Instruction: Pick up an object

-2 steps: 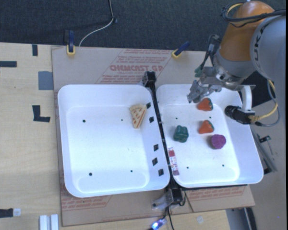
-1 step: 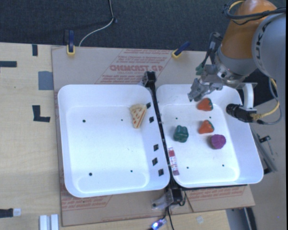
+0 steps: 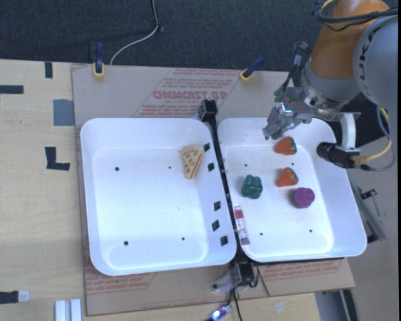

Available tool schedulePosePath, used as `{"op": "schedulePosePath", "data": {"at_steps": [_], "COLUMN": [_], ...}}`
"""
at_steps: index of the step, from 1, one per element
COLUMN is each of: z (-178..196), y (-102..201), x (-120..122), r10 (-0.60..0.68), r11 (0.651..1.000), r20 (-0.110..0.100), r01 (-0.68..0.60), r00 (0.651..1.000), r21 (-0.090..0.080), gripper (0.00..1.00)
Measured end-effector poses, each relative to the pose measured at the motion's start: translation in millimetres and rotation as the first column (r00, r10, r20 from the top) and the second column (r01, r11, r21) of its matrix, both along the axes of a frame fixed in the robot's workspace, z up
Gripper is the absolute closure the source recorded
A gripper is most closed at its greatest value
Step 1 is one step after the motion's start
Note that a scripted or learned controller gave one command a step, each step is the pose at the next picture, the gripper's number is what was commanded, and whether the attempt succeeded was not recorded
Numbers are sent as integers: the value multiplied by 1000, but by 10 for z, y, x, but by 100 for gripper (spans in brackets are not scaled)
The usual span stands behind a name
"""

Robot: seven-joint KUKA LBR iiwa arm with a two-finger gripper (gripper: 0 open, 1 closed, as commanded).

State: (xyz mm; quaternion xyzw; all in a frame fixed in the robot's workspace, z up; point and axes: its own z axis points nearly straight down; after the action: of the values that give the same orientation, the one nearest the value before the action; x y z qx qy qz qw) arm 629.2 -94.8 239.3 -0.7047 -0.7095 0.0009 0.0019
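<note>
Grey arm with orange band reaches in from the right, gripper [image 3: 278,130] low over the back of the right bin [image 3: 334,236], just beside and left of a red-orange pepper-like toy [image 3: 285,146]. Cannot tell how the gripper is set; it is too small and dark to read, and nothing clearly sits in it. Right bin contents: the red-orange toy near the back, a second orange-red toy with green top [image 3: 287,177] toward the middle, a dark green lumpy toy [image 3: 252,186] to its left, a purple round toy [image 3: 303,197] to the lower right of the orange one. All four lie apart from each other. Left bin [image 3: 120,246] holds one tan wedge, waffle-like toy [image 3: 192,160], near its right wall. A black strip [image 3: 216,179] runs along the seam between the two bins, with a small red-and-white label [image 3: 240,224] toward its front end. Bins rest on a cardboard sheet [image 3: 180,95] on the wooden surface [image 3: 27,192]; yellow clamp [image 3: 97,61] and blue-yellow clamp [image 3: 252,69] at the cardboard's back edge. White cable [image 3: 137,44] trails off behind.
</note>
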Motion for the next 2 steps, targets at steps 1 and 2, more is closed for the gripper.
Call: {"op": "schedulePosePath", "data": {"at_steps": [1,2], "z": [93,186], "y": [8,16], "x": [2,3], "r10": [2,3], "r11": [1000,1000], "r20": [-1,-2], "r01": [-2,-3], "r00": [1000,1000], "r21": [1,2], "gripper": [100,100]}}
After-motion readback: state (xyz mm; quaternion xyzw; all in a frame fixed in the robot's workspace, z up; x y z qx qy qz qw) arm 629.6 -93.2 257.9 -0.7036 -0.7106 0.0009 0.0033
